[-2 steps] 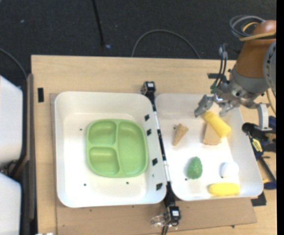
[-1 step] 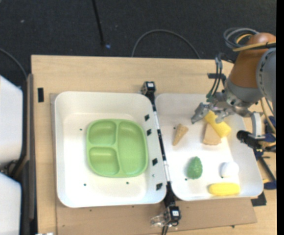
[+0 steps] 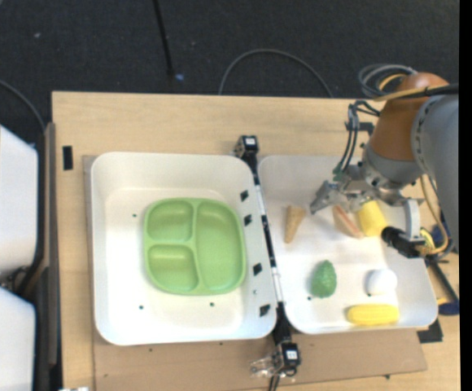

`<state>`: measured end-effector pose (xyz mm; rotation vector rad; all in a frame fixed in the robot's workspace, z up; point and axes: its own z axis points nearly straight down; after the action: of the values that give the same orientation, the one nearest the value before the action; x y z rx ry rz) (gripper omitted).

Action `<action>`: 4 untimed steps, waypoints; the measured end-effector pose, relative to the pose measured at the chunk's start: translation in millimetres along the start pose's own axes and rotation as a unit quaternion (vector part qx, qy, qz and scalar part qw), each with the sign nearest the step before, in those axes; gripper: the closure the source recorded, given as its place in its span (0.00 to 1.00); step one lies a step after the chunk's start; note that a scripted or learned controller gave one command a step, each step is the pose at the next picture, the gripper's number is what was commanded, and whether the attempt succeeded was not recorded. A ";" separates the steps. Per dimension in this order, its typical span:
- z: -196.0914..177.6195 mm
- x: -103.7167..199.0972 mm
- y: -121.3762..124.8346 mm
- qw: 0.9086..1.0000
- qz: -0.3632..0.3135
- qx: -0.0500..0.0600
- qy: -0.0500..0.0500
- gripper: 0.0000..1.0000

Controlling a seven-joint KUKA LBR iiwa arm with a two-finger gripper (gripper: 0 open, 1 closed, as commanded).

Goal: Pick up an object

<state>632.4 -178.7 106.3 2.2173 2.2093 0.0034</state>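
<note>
A light green divided tray (image 3: 194, 246) with three compartments lay in the left bin (image 3: 106, 218), roughly centred. In the right bin (image 3: 295, 176), nearest the divider, lay a tan cone-shaped piece (image 3: 292, 221) with its point toward the near side. Farther right, the gripper (image 3: 338, 199) hung low over the far part of that bin, at the end of the grey arm (image 3: 431, 149) with its orange band; whether it was released or clenched could not be told, since the metal parts blurred together. A pinkish-orange object (image 3: 349, 221) lay just below and beside the gripper, so close that contact could not be ruled in or out, and nothing was clearly held. Just right of it stood a yellow block-like object (image 3: 371, 217), close against the gripper body. Toward the near side of the same bin lay a green, knobbly, rounded object (image 3: 324, 279), well apart from the gripper, then a long yellow object (image 3: 373, 314) lying flat by the near rim, and a small white rounded object (image 3: 380, 282) just above it.
</note>
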 end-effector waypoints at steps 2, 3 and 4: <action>-74.2 -0.5 0.2 1.000 -0.001 0.001 0.002 1.00; -128.5 8.4 1.9 1.000 -0.003 0.002 0.002 1.00; -169.7 6.8 3.3 1.000 -0.004 0.002 0.002 1.00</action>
<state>634.1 -170.8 275.9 2.2134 2.2220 0.0046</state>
